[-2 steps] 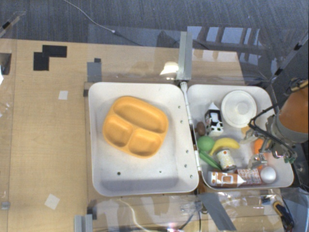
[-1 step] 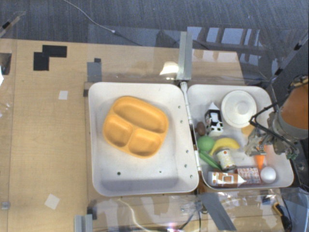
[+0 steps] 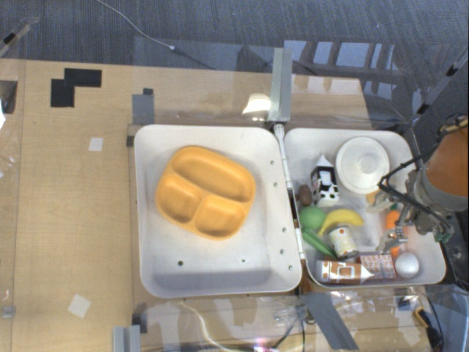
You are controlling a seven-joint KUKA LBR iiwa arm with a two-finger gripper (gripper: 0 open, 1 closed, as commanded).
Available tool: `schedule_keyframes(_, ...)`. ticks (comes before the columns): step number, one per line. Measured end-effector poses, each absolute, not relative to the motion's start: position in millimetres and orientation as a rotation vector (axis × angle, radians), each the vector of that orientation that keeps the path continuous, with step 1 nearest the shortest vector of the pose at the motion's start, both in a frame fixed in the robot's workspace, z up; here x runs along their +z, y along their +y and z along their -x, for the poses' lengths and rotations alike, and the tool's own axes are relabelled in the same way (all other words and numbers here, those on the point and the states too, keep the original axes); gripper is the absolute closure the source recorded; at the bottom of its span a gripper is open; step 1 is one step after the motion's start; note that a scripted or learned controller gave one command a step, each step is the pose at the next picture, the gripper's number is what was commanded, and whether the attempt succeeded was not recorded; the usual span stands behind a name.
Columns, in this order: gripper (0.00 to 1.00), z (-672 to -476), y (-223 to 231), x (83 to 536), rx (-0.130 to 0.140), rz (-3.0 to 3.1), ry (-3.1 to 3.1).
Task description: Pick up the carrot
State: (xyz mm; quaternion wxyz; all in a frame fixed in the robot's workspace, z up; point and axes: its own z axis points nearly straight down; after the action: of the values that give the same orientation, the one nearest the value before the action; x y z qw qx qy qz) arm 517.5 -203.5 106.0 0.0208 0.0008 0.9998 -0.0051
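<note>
Looking down from the fixed camera view: the right bin (image 3: pixel 421 151) is crowded, so the arm reaches in from the right edge and the gripper (image 3: pixel 400 229) hangs low at that bin's right side. Whether the jaws are spread or pressed together cannot be told. The carrot (image 3: pixel 394 218), a small orange sliver, lies just beside them, near a white bowl (image 3: pixel 361 163) and a banana (image 3: pixel 341 218). The left bin (image 3: pixel 150 218) carries a yellow divided tray (image 3: pixel 206 191). Judged: approach stage, no grasp confirmed.
</note>
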Motion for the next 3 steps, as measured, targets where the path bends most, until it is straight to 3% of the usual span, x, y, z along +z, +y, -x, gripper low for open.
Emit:
schedule_keyframes(1,0.00,-493.6,-179.0,92.2,-0.009,-0.149,3.115)
schedule_keyframes(2,1.00,-500.1,-178.7,107.0,-0.016,-0.140,3.094)
schedule_keyframes(3,1.00,-501.9,-112.8,188.6,-0.002,0.219,3.123)
